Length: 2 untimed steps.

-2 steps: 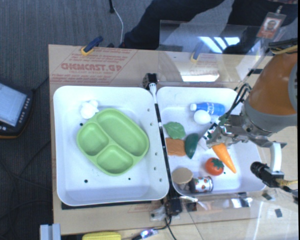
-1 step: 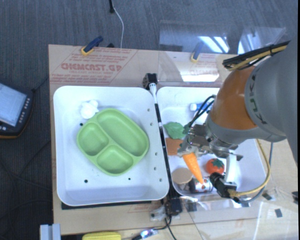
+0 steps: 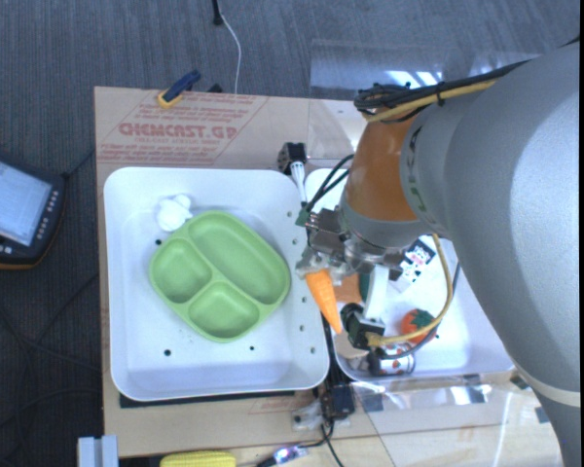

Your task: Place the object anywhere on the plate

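Evidently the gripper [image 3: 343,278] hangs low over the right bin [image 3: 448,358] because the orange carrot [image 3: 323,298] lies just beneath it, beside the divider; the green plate [image 3: 221,275] waits in the left bin [image 3: 127,358].

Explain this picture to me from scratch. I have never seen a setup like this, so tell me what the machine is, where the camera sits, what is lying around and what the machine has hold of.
The camera is fixed above a bench and looks down at a slant. The big grey shape with the orange band is a robot arm reaching in from the right; at its tip is a two-finger gripper.

Two shallow white bins stand side by side. The left white bin holds a light green plastic plate with three compartments and a small white lump touching the plate's upper left edge. The right white bin, mostly hidden by the arm, holds several small objects I cannot identify.

An orange carrot-shaped toy sits just below the gripper, over the divide between the bins. Whether the gripper actually grips it is hidden. The plate's compartments hold nothing yet.
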Each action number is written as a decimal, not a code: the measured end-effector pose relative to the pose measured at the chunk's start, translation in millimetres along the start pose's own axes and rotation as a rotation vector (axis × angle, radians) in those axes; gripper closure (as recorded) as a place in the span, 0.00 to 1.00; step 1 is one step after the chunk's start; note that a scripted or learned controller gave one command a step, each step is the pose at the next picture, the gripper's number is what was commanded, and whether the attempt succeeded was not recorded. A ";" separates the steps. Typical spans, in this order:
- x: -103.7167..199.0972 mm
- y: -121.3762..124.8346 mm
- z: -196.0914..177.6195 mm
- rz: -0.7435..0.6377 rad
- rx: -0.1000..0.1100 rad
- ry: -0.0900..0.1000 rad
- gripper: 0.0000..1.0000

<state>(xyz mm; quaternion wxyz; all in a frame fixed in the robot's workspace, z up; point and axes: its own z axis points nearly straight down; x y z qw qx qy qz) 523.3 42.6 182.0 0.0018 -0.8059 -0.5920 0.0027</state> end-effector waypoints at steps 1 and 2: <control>96.2 14.7 -1.5 0.137 -0.001 -0.001 1.00; 93.1 16.1 -1.7 0.141 -0.002 -0.004 0.00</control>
